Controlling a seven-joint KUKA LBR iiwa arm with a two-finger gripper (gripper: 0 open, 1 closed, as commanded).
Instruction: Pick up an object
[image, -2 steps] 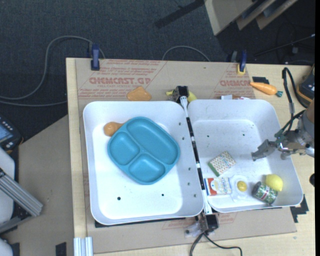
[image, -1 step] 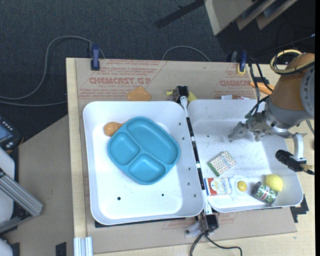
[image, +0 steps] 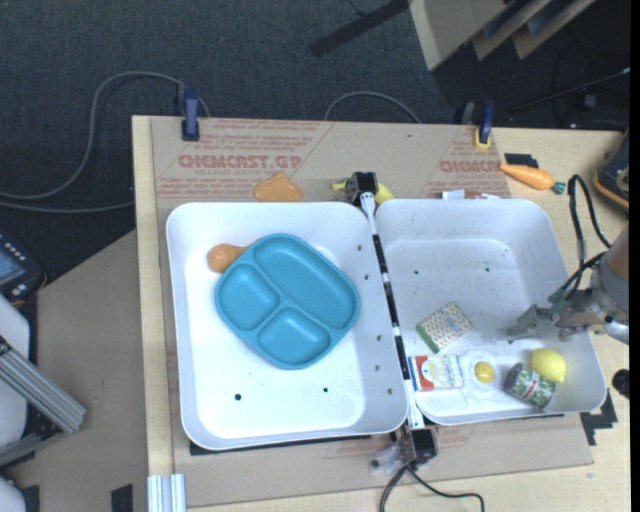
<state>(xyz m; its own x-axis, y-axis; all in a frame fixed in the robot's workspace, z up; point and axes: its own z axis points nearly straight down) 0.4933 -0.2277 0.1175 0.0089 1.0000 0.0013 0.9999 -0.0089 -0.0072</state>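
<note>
- Objects for picking lie in the right bin (image: 520, 215), all gathered in its near half: a checkered packet (image: 444, 325), a red-and-white carton (image: 439, 372), a small yellow piece (image: 484, 373), a yellow lemon (image: 548, 364) and a dark green can (image: 528, 386).
- Checkered packet: lies flat, turned diamond-wise to the bin walls, just beyond the carton.
- Carton: lies flat, long axis running left to right, close to the divider between the bins.
- Green can: on its side, long axis slanting from upper left to lower right, touching or just beside the lemon near the bin's right corner.
- Left bin (image: 200, 330): holds a blue compartment tray (image: 287, 299), set at a slant, three compartments. An orange item (image: 223, 257) lies at the tray's far left edge, partly under it.
- Gripper (image: 540, 322): reaches in over the right bin's right wall, its dark fingers spread apart and pointing left, with nothing between them. It sits above the lemon in the view, apart from the packet.
- Bench (image: 300, 150) beyond the bins: an orange lump (image: 278, 188), a yellow-and-black item (image: 362, 186), a carrot-like piece (image: 528, 177) at the far right, and two blue clamps (image: 190, 112) on the back edge.
</note>
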